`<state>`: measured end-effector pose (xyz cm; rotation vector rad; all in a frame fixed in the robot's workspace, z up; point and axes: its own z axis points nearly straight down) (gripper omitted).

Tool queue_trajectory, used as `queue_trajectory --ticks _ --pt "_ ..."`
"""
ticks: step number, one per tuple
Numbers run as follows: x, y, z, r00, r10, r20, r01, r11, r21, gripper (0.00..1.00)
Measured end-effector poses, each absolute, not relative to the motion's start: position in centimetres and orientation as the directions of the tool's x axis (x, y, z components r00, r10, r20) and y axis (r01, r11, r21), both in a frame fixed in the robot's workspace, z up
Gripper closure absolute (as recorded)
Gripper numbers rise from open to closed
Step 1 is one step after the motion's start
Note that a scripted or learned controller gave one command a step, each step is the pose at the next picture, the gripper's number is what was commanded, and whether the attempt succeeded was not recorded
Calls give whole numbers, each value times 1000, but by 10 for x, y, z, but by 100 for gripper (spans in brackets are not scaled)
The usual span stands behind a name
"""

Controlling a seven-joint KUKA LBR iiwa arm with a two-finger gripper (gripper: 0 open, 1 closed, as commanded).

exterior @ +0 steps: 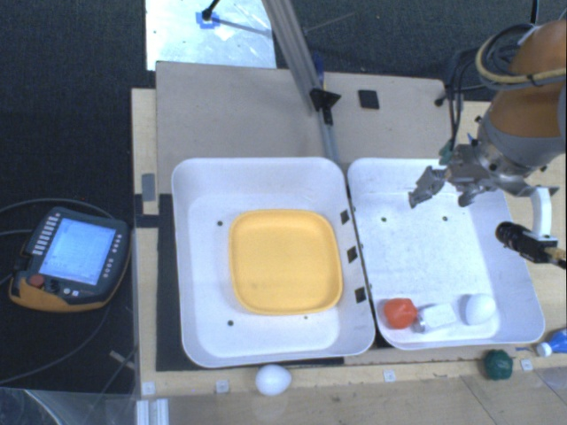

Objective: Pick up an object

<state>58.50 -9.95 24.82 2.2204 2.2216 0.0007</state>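
My gripper [446, 191] hangs over the upper right part of the right bin [425, 246], its two dark fingers spread apart with nothing between them. Along the bin's near edge lie a small red-orange object [398, 312], a white block [435, 317] and a white egg-shaped object [479, 308]. These three sit well below the gripper, toward the front. In the left bin [199, 237] rests a yellow square plate [285, 260].
A white egg [273, 380] lies on the bench in front of the left bin. A dark green ball [498, 364] sits off the right bin's front corner. A teach pendant [69, 257] lies on the floor at left. A slanted metal pole [297, 42] crosses behind the bins.
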Motion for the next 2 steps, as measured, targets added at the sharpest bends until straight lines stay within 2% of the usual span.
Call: queue_trajectory --ticks 2 --pt "597 -98 148 0 1000 0 1000 0 -3 0"
